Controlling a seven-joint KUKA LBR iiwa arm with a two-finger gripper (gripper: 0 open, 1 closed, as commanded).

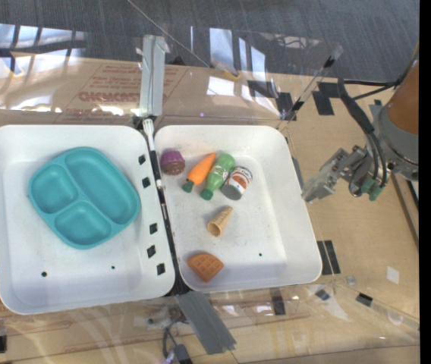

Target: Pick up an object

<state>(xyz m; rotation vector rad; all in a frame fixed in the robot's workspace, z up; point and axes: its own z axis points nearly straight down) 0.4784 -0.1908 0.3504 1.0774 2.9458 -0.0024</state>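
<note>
A pale wooden bench (pixel 367 241), marked with strips of black tape, carries two shallow white plastic bins side by side under a dark ribbed floor at the top of the frame. The left bin (pixel 18 279) holds a smooth teal divided plate (pixel 83 196) with three rounded compartments. The right bin (pixel 291 226) holds a scatter of toy foods: a small round purple piece (pixel 172 161) near its upper left corner, an orange carrot (pixel 199 171) lying slantwise just beside it, a green bottle (pixel 217 176) against the carrot's right side, and a small can with a red-and-white label (pixel 237 182) touching the bottle. Lower down, near the bin's centre, lies a tan ribbed ice-cream cone (pixel 219 221), tip pointing lower left. A brown gridded waffle (pixel 205 265) sits by the bottom edge.

The gripper (pixel 316 188) hangs at the right of the frame, outside the right bin, just past its right rim over bare bench. Its grey metal fingers point left toward the bin; nothing lies between them, though how wide they stand I cannot tell. All the toys lie well to its left, the can nearest.
</note>
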